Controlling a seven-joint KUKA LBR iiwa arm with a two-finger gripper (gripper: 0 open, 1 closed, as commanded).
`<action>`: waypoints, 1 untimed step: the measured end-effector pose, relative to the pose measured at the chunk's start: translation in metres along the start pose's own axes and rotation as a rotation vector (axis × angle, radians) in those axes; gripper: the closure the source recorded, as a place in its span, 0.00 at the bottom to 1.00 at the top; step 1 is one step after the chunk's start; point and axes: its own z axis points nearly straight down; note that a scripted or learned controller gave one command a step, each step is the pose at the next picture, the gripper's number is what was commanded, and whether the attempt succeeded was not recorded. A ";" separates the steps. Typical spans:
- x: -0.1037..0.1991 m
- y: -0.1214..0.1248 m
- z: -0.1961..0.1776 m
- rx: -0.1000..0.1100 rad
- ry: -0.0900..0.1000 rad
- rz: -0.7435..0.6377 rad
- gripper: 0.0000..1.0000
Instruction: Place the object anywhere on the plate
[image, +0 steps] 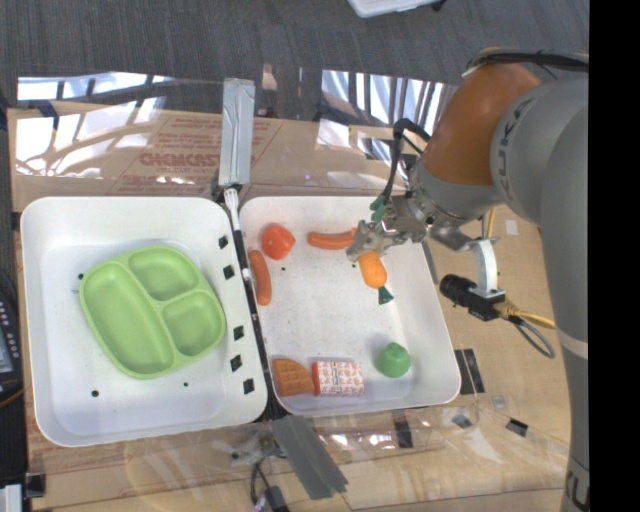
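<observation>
Hanging over the right bin (425, 290), your gripper (366, 248) touches the carrot (375, 272); finger state: cannot tell. The green plate (150, 310) holds nothing; the transfer remains.

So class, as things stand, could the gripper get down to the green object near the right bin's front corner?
Probably yes: the green object lies apart from the other items, uncovered, and the gripper hovers in the same bin.

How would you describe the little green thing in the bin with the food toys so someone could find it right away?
Take the right-hand white bin, the one holding the toy food. Look toward its near right corner, just right of the patterned box. There sits the small green rounded piece, the only green item among orange and red neighbours.
</observation>
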 end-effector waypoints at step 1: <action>0.069 0.047 -0.019 -0.005 0.001 0.000 1.00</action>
